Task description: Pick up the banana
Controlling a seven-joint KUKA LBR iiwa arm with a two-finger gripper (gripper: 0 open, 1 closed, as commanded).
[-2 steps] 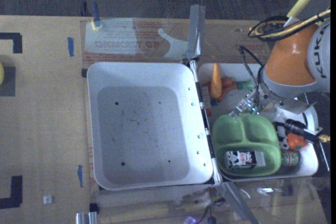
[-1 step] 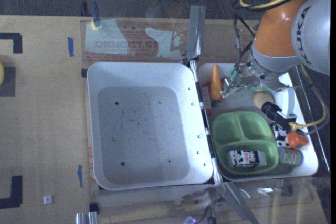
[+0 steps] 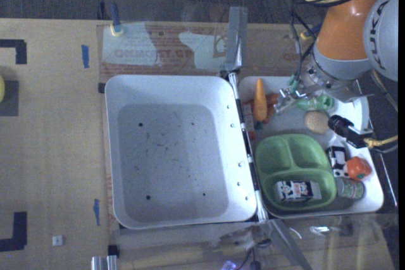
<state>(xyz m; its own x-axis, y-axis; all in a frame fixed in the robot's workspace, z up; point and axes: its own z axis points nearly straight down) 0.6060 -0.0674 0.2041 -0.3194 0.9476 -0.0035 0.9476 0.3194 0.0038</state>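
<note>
The arm's orange band (image 3: pixel 345 16) looms over the right bin (image 3: pixel 373 199). The gripper (image 3: pixel 292 95) hovers beside an orange carrot (image 3: pixel 260 100); its finger state cannot be told.

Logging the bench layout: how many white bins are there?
2. The left bin sits mid-bench; the right bin lies beside it under the arm, holding a green tray and small items. More may be hidden beneath the arm.
</note>
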